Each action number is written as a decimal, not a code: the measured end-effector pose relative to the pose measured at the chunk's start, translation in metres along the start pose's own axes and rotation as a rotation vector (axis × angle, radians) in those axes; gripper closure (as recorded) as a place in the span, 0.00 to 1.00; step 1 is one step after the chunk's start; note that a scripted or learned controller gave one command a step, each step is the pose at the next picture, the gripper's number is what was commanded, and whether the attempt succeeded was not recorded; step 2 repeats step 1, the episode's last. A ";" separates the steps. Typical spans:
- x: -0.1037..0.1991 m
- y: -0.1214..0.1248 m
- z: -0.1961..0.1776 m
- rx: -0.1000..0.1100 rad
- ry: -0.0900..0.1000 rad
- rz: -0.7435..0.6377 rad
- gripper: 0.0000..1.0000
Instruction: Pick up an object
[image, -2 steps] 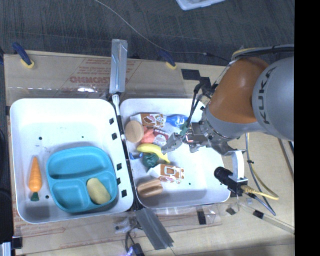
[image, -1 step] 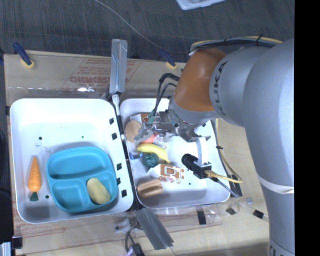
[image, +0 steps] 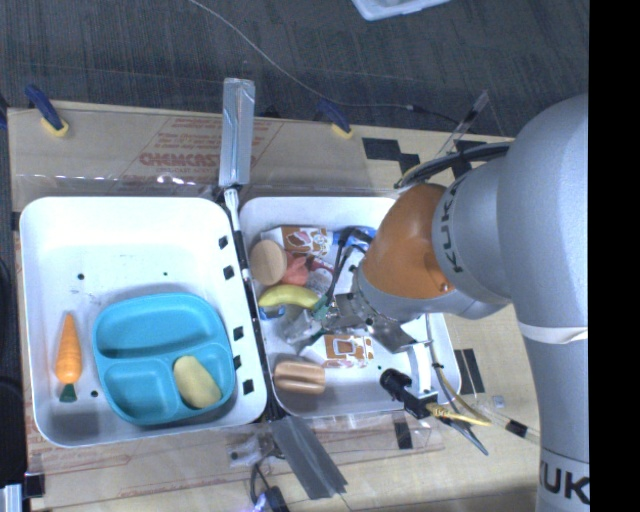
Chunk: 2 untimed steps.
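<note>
I read the arm (image: 520, 230) entering from 3 o'clock, its grey body and orange band covering the right part of the right bin (image: 300, 408). The claw (image: 335, 312) sits low in that bin near the centre of the clutter; I cannot tell its state. The left bin (image: 130, 225) lies at 9 o'clock on the counter (image: 120, 150) and carries a blue divided tray (image: 150, 335). A yellow-green potato-shaped item (image: 197, 381) rests in the tray's 5 o'clock compartment. An orange carrot (image: 67, 350) lies beside the tray at 9 o'clock. In the right bin, candidate objects are a hot-dog bun (image: 299, 376) at 6 o'clock, a banana (image: 287, 297) just beside the claw at 9 o'clock, and a tan rounded item (image: 267, 261) at 11 o'clock.
</note>
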<state>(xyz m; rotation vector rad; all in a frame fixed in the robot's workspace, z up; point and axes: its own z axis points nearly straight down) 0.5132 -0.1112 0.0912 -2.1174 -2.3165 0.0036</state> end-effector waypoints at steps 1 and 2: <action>0.007 0.068 0.000 0.000 0.001 -0.130 0.00; 0.007 0.068 0.000 0.000 0.001 -0.130 0.00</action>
